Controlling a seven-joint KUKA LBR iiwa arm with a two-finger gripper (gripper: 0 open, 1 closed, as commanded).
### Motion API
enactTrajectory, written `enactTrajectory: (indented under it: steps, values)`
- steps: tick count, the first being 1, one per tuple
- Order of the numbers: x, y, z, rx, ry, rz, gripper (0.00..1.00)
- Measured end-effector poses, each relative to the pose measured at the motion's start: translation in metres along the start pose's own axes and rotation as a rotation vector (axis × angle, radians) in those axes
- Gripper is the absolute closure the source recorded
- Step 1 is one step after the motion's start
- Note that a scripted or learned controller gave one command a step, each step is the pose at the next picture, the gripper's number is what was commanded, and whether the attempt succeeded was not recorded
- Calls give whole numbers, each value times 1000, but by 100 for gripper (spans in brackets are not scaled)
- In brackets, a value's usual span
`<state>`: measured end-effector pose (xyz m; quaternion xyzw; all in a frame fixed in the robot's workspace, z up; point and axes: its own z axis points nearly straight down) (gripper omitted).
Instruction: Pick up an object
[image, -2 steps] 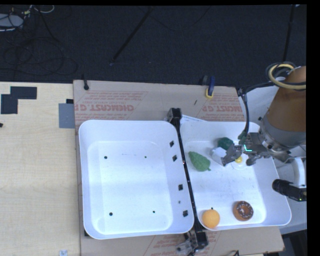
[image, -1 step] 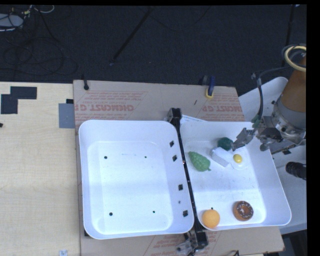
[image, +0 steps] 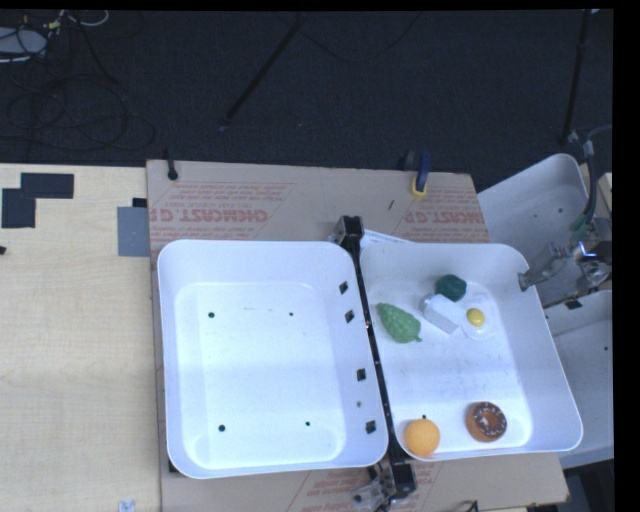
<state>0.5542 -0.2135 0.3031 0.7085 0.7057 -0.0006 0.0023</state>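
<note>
- Currently the gripper (image: 590, 262) sits at the right edge, outside the right bin (image: 540, 340); jaw state can't be told.
- Right bin holds an orange ball (image: 422, 437), donut (image: 487, 421), green leafy piece (image: 399, 323), dark green object (image: 451, 288), white block (image: 440, 315), fried egg (image: 475, 319).
- Left bin (image: 260, 360) alongside.

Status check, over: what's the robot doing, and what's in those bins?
Gripper at right edge, outside right bin. Orange ball, donut, green toy unpicked. Path clear.

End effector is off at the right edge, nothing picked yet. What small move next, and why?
Probably swing the end effector left over the right bin. It sits outside that bin's rim, while the orange ball, donut and green leafy toy all lie inside.
</note>
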Motion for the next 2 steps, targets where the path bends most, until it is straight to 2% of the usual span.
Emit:
enactTrajectory:
  steps: [1, 2]
  values:
    - [7, -42, 107, 17, 9, -3, 0]
    - [-1, -35, 64, 2, 3, -3, 0]
